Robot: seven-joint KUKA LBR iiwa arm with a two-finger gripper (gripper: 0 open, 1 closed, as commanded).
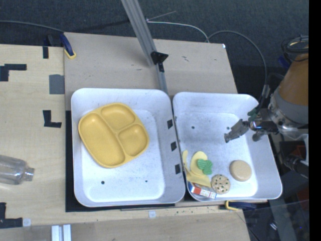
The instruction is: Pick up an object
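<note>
Wooden bench (30, 84) stretching far to the left of the pincer, with black tape marks on it. Two shallow white bins side by side: left bin (120, 185) well to the left of the pincer, right bin (210, 102) directly under it. Grey arm (293, 102) with orange band reaching in from the right, just behind the pincer. Grey metal post (138, 21) slanting up and to the left, well apart from the pincer.

Yellow divided plate (113, 133) with three compartments in the left bin, far left of the pincer, tilted a little in the view. Clear plastic bottle (15, 169) lying on the bench, further left still.

Pincer (235, 132) hanging over the middle of the right bin, pointing left; whether spread or pressed together, cannot tell. Nothing visible between its tips.

Below the pincer, at the near side of the right bin, a small heap: yellow banana-like piece (193, 168), green piece (203, 164) on top of it, round spotted cookie (220, 184) touching the heap, small red and white item (201, 190) at the bin wall. Round tan bun-like object (241, 170) just below the pincer and slightly right, a little apart from the heap.
</note>
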